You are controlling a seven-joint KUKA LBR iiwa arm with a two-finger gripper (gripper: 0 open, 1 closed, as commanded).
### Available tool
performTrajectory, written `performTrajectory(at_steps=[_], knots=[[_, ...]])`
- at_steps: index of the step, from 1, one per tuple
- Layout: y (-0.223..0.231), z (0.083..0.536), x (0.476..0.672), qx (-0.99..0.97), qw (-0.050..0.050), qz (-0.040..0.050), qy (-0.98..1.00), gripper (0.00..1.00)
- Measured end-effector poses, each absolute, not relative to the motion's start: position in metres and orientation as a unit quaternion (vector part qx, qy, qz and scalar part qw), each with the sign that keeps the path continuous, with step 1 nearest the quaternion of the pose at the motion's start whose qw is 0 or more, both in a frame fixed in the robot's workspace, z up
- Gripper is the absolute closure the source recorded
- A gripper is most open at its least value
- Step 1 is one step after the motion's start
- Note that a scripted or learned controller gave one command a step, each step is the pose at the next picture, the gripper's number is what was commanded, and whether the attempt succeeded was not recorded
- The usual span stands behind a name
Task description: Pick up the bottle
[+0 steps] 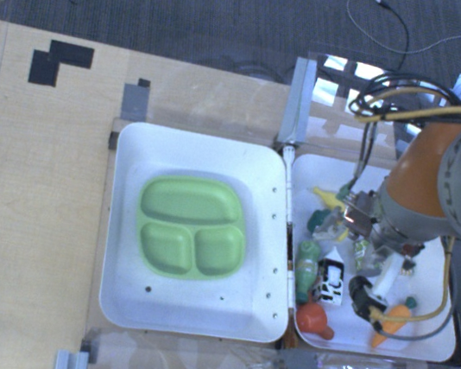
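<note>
A small green bottle (307, 269) lies in the right bin (439, 350), close to its left wall. My gripper (333, 280) hangs low over this bin under the grey wrist and orange band, with its black-and-white tip just right of the bottle, beside it or touching it. From this angle I cannot tell whether anything is held.
In the right bin, a red-orange toy (314, 319) lies at the front, an orange carrot-like piece (395, 319) to the right, and a yellow item (327, 195) and a teal item (321, 220) at the back. The left bin (126, 206) holds a green divided tray (192, 225). Cables loop above the arm.
</note>
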State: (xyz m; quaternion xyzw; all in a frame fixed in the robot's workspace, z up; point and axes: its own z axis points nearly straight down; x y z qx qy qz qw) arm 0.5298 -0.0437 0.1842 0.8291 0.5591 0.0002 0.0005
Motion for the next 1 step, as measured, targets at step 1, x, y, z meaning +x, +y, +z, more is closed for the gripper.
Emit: performTrajectory(at_steps=[1], knots=[[-0.1135, 0.1136, 0.5353, 0.852, 0.000, 0.0001, 0.524, 0.00]])
